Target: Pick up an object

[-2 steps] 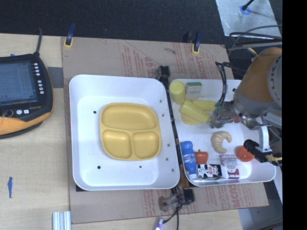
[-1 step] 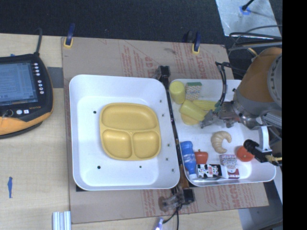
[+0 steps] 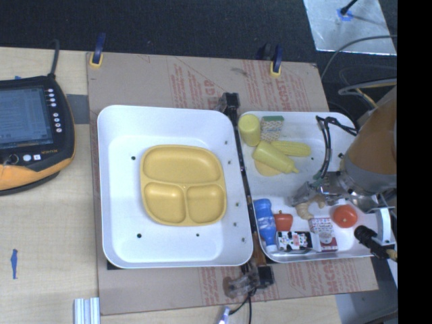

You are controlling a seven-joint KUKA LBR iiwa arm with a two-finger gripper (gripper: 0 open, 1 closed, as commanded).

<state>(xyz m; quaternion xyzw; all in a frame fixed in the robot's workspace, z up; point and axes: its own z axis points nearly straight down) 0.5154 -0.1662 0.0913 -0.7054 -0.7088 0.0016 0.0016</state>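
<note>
The right bin [image 3: 337, 121] holds several small things. A yellow cup [image 3: 248, 128] and a green-topped sponge [image 3: 273, 126] lie at its far end, with a yellow bottle [image 3: 274, 158] and a banana [image 3: 291, 148] just below them. Along the near side lie a blue bottle [image 3: 264, 220], a small red piece [image 3: 284, 220], a black-and-white carton [image 3: 292, 241], a red-and-white carton [image 3: 323, 232] and a red tomato [image 3: 345, 215]. My gripper [image 3: 309, 194] hangs low over the middle of this bin, just above a tan object [image 3: 304, 210], between the yellow bottle and the cartons.
The left bin [image 3: 121, 241] holds a yellow divided plate [image 3: 183, 183]. A teach pendant [image 3: 30, 130] rests on the bench at the far left. The arm's grey body with its orange band [image 3: 374, 144] covers the right bin's right side. Black cables [image 3: 329, 137] loop beside it.
</note>
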